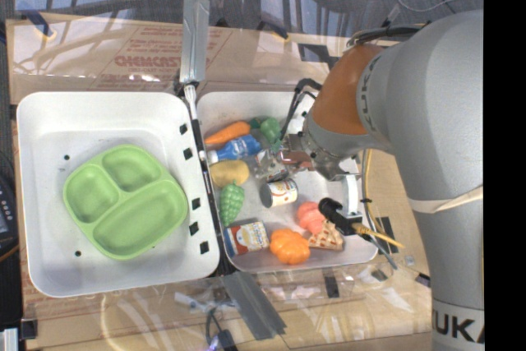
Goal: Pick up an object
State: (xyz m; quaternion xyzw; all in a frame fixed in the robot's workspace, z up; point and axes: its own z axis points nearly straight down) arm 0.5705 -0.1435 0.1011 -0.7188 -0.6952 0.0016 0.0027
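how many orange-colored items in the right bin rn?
2. A carrot lies at the bin's upper left, by the divider. A round orange fruit sits at the front edge, beside the waffle slice. The arm may hide more.

1. A carrot (228, 132) is lying slantwise at the right bin's (246, 100) ten o'clock, beside a blue bottle (237, 149).
2. A yellow potato (229, 173) and a green corn cob (232, 202) are resting along the nine o'clock wall.
3. A small can (282, 192) is lying on its side at centre, just below my gripper (275, 163).
4. A red-labelled tin (246, 238), an orange pumpkin (289, 247), a waffle wedge (327, 238) and a pink piece (310, 215) are crowding the six o'clock edge.
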